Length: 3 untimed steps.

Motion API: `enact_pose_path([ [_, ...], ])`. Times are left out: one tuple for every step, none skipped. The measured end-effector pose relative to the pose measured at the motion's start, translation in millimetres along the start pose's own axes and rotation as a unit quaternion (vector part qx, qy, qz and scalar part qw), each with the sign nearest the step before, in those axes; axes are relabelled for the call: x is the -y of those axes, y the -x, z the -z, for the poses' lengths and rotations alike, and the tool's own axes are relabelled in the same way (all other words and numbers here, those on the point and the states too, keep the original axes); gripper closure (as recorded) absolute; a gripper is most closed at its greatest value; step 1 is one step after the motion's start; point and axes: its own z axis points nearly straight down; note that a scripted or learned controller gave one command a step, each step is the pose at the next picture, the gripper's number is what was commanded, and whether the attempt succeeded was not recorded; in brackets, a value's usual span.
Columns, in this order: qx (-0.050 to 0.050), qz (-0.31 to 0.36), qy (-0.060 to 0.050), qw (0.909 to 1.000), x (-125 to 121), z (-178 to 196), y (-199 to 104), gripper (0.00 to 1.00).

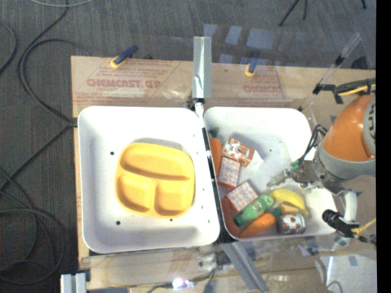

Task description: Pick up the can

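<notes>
The can [292,223] sat at the lower right of the right bin [269,118], just below a banana [288,198]. The gripper [297,174] was above the banana. I could not tell if its fingers were apart or closed.

The can [292,223] sits hemmed by banana [287,198], carrot [259,224] and the bin wall [317,232].

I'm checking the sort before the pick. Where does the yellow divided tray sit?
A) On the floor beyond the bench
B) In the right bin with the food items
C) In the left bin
C: the yellow divided tray lies alone in the left bin, while the can is in the right bin.
</notes>
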Motion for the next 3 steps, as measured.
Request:
enact_pose_path([
  [0.003, -0.043, 0.001, 0.9991, -49, 117, 10, 0.0],
  [0.001, -0.132, 0.0, 0.9912, -47, 0, -22, 0.0],
  [-0.003, -0.112, 0.0, 0.9937, -83, -7, -11, 0.0],
])
